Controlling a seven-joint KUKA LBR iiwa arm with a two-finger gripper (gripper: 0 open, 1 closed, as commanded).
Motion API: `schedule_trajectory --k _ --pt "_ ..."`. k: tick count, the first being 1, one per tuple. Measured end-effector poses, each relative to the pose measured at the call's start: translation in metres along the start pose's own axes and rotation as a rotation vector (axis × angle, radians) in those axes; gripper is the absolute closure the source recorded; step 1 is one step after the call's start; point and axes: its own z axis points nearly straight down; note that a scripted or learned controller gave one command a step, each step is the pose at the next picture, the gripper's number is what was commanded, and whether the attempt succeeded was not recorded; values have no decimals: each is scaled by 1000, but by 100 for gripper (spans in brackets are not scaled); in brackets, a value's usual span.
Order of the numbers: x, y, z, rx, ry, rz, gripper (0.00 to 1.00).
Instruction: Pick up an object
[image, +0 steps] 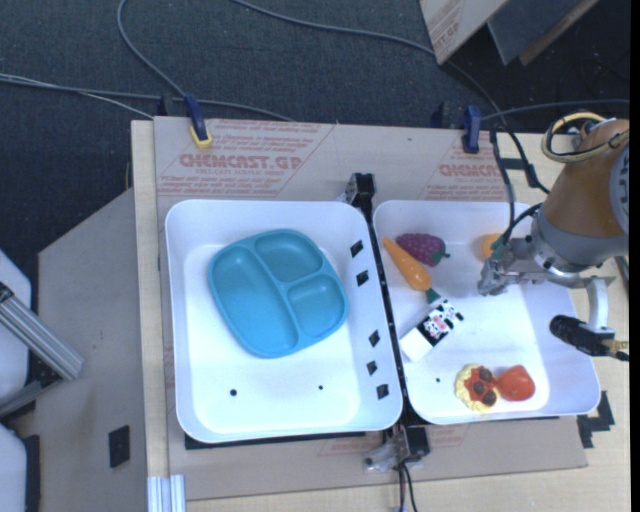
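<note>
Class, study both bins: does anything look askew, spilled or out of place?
Nothing is spilled or damaged. One oddity: the cow-patterned carton in the right bin lies tipped on its side against the divider. The blue plate sits at a slant in the left bin.

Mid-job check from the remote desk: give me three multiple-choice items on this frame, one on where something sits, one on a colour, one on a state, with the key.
1. Where does the divided plate lie?
A. left bin
B. right bin
C. on the bench outside the bins

2. What colour is the divided plate?
A. red
B. blue
C. yellow

3. How does the toy carrot sit?
A. raised in the end effector
B. lying on the right bin's floor
C. resting on the divided plate

Key: 1 A, it fills much of the left bin. 2 B, it is light blue. 3 B, it lies in the right bin beside the purple grapes, apart from the end effector.
</note>
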Motion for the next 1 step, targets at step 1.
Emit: schedule_trajectory --k 1 --pt "-5 0 -45 17 2 -2 100"
